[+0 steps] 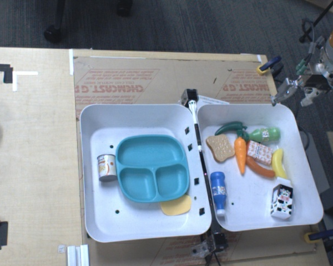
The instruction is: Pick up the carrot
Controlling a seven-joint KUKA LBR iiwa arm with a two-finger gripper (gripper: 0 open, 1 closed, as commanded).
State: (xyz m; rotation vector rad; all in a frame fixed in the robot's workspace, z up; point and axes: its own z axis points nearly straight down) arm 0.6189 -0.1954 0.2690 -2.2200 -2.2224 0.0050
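My gripper [291, 90] hangs at the upper right, just off the back-right corner of the right bin [299, 131], above the cardboard [155, 85] edge and dark floor. Can't tell how it's set from this angle, too small and cluttered w/ cables.

Open room: right bin's front-middle floor is bare, betw. the bottle [218, 193] along the left wall and the cow carton [282, 201] at front right. Back-right corner under me also bare. Mid-bin is crowded.

Carrot [241, 154] sits in the right bin's back-centre: orange, tapered, green top pointing back, tip pointing front. Bread [220, 147] just beside it on the left; wrapped snack [260, 152] just beside on the right, sausage [259, 168] running out from near its tip. Green pepper [230, 128] lies at its top end. Banana [278, 163] near the right wall.

Left bin [89, 165]: teal tray [153, 168], can [106, 167], yellow chip [176, 206].
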